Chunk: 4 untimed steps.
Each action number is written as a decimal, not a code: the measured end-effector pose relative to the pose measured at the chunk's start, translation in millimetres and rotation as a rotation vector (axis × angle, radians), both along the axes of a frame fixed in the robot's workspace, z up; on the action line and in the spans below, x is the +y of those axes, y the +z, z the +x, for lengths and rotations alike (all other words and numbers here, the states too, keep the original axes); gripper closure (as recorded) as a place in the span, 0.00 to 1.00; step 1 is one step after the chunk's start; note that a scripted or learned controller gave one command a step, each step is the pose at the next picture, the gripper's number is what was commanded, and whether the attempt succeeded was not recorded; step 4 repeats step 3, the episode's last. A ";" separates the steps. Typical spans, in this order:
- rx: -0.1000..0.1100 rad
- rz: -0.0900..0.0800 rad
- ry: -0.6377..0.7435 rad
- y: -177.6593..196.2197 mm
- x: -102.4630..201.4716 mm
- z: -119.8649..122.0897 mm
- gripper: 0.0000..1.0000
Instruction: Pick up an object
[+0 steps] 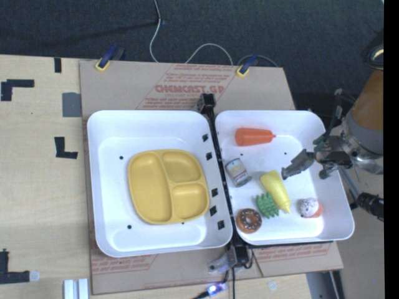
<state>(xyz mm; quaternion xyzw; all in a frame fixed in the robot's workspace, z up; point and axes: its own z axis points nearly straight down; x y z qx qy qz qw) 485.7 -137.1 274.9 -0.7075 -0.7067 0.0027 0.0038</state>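
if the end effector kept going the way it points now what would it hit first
Probably the yellow toy: the end effector points left and down into the right bin, just beside it. Its height above the toy is unclear.

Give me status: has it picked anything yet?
Nothing picked. The pincer sits over the right bin with nothing between its fingers. Carrot, can, banana and donut all lie in the bin. Descent, grasp and lift remain.

My approach over the right bin point(336, 229) crowded, corn point(276, 190), can point(237, 172), green toy point(267, 205), donut point(249, 220) bunched mid-bin, carrot point(254, 136) apart at the back, tray point(168, 185) filling the left bin point(100, 167).
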 end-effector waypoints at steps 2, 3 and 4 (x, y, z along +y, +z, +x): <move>-0.003 0.000 0.003 -48.3 11.1 -0.7 0.00; -0.003 -0.001 0.001 -93.6 6.0 -1.6 0.00; -0.003 -0.001 0.001 -93.6 6.0 -1.6 0.00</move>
